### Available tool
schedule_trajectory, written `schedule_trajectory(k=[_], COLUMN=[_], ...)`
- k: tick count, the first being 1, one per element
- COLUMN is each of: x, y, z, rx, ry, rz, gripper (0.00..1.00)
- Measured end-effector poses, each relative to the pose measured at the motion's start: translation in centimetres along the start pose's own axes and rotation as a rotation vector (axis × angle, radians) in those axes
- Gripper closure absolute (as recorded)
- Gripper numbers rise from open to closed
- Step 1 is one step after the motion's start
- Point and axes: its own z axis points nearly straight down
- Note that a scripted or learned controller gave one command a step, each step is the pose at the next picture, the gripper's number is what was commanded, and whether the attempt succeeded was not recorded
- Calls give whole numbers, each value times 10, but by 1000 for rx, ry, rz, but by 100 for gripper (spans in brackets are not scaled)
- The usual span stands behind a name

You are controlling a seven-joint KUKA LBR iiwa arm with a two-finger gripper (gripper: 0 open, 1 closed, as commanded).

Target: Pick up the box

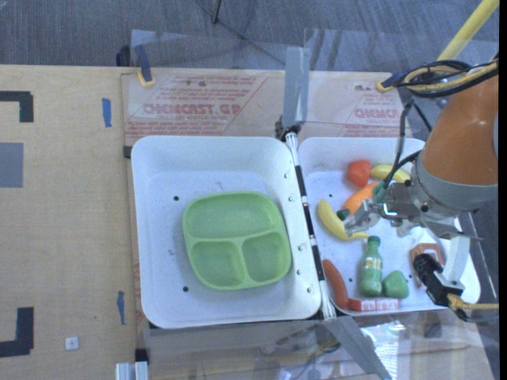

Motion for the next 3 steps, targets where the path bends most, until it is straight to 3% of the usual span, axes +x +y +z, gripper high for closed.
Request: schedule_trajectory(k=[1,2,3], x=[68,68,60], y=[-5,-4,38], z=[58,49,-95], rx=[4,3,1], ry=[2,1,0], rz=[-113,-112,56], gripper=[0,100,100])
